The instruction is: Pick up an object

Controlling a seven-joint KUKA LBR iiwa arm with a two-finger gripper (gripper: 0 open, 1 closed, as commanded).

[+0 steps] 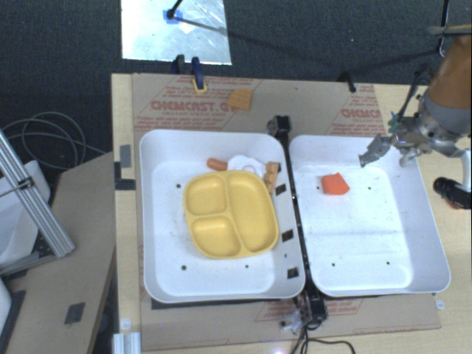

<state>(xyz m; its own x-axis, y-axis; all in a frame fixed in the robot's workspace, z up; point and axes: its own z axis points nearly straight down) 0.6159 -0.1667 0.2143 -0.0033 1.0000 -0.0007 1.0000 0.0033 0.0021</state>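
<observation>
Yellow tray (230,214): middle of left bin (158,271).
Orange block (335,184): right bin (413,271), toward its far edge.
My claw (383,152): far-right corner, fingers apart.
Approach: centre over block, descend straight.

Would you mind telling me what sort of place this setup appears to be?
Probably a robotics lab bench for grasping trials: two shallow white bins sit on a board, the arm's gripper hovers above the right one, near an orange block, and a yellow divided tray lies in the left.
</observation>
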